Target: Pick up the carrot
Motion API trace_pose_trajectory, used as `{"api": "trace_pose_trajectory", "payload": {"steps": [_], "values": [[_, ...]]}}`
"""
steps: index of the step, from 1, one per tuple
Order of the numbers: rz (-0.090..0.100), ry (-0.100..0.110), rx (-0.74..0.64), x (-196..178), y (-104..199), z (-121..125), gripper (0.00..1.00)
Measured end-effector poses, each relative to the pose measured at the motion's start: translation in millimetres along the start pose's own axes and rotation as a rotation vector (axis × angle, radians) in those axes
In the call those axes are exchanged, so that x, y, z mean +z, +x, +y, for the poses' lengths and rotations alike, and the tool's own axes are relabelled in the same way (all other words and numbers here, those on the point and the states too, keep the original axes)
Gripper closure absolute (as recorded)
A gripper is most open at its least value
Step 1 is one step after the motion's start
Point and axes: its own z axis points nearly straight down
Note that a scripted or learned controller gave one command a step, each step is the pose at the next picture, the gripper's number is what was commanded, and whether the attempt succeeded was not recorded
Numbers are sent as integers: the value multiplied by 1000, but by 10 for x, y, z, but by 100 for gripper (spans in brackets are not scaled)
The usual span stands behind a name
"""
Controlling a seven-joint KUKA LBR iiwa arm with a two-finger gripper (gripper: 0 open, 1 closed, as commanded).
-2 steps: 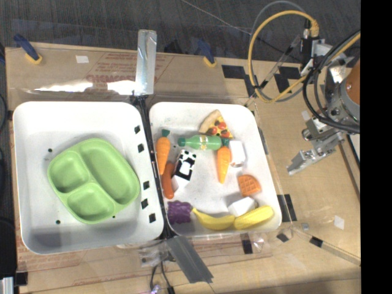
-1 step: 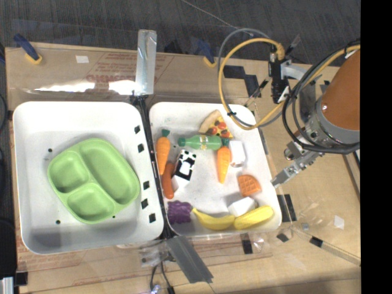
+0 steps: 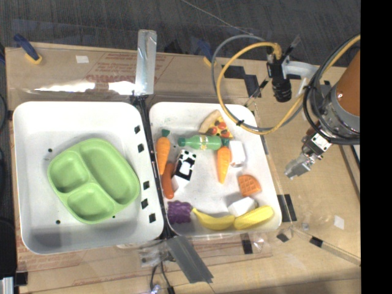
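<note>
Bench point(image 3: 79, 69): two shallow white bins are being carried side by side on it, with brown board and clear film showing round them.
Left bin point(image 3: 27, 182): a green divided plate point(image 3: 93, 179) is lying in it, tilted toward the near left, with three compartments facing up.
Right bin point(image 3: 260, 158): the toy food is being held here, crowded toward the middle and the near wall.
Arm point(image 3: 343, 106): it is being seen at the right edge, outside the right bin, with an orange part above a grey ringed wrist and looped yellow and black cables point(image 3: 245, 81) beside it.
Gripper point(image 3: 298, 166): it is hanging over the bare board just right of the right bin, apart from every item; nothing is being held, and how far the fingers are spread cannot be told.
Banana point(image 3: 236, 218): it is lying along the near wall, with a purple grape bunch point(image 3: 179, 211) at its left end and a white block touching it from above.
Carrot point(image 3: 223, 162): it is lying in the middle of the right bin, tip toward the camera, beside a white block.
Second carrot point(image 3: 163, 155): it is lying along the left wall, above a darker orange piece.
Green bottle point(image 3: 202, 142): it is lying on its side between the two carrots' tops.
Pizza slice point(image 3: 214, 125): it is resting at the far wall.
Waffle piece point(image 3: 249, 184): it is lying right of the carrot's tip.
Black-and-white carton point(image 3: 185, 165): it is sitting between the carrots.
</note>
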Motion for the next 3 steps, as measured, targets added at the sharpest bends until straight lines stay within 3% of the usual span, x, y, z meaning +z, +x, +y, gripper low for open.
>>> {"api": "trace_pose_trajectory", "payload": {"steps": [1,2,3], "values": [[3,4,-319,61,99,-80,100],[6,6,-637,-347,285,-217,100],[-3,5,-639,297,166,-84,100]]}}
